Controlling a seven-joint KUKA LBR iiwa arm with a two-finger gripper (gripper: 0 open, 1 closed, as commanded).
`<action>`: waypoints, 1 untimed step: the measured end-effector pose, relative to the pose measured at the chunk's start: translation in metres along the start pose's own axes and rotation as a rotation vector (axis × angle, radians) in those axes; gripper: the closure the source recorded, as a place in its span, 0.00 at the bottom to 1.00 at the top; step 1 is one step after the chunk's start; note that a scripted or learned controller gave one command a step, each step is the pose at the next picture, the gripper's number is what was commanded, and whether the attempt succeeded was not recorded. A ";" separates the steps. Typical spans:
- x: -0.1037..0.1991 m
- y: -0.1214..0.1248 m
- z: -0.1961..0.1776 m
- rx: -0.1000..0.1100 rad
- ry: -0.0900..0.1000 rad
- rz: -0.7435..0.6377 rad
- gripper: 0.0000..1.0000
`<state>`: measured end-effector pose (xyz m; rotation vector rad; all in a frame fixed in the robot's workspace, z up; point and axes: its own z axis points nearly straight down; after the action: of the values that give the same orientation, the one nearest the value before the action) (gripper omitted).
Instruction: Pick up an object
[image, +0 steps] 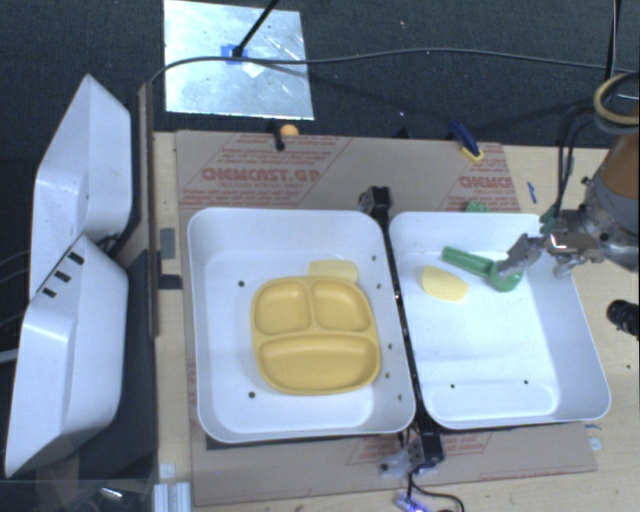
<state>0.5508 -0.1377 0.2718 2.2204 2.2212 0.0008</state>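
Observation:
In the right bin (560, 370) a green tool (478, 266) with a long handle and a rounded end lies near the far wall. Just left of it sits a pale yellow oval piece (444, 284). My gripper (520, 258) comes in from the right and hangs at the green tool's rounded right end, touching or just above it; I cannot tell which. In the left bin (220, 300) lies a yellow divided plate (315, 333), and a small pale yellow block (334, 270) rests at its far edge.
The arm's wrist (600, 225) and its cables hang over the right bin's far right corner. A black clamp (377, 200) sits between the bins at the back. White housings (70, 270) stand to the left of the bench.

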 end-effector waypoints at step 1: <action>-0.057 -0.013 -0.116 -0.010 -0.004 -0.045 0.00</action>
<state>0.5373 -0.1944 0.3875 2.1628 2.2643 0.0074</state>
